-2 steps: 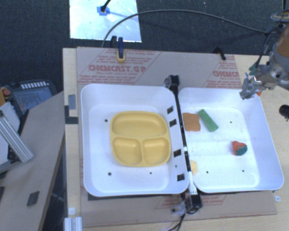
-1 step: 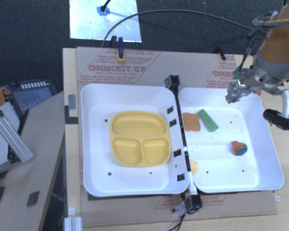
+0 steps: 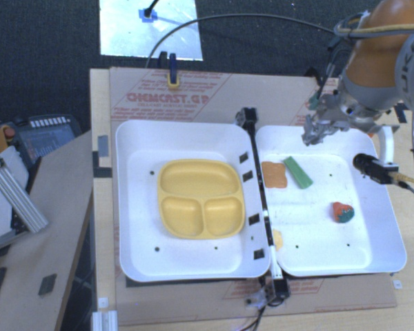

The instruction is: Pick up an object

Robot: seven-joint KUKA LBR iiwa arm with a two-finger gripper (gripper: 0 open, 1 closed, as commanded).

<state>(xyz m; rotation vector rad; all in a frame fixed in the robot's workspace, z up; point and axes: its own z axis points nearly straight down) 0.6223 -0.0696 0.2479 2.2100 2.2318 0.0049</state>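
In the right bin [image 3: 372,254] lie a green stick-shaped piece [image 3: 298,172], a flat orange piece [image 3: 274,174] beside it, and a small red, orange and teal object [image 3: 342,212] further right. A pale yellow bit [image 3: 277,239] sits at that bin's left edge. My gripper [image 3: 316,135] hangs over the back of the right bin, above and a little right of the green piece, apart from it. Nothing shows between its fingers.
The left bin [image 3: 134,254] holds a yellow divided tray [image 3: 199,197]. A black divider [image 3: 257,185] runs between the bins. A black fitting with a cable [image 3: 372,168] sits on the right bin's right wall. A controller [image 3: 45,138] lies off the bench to the left.
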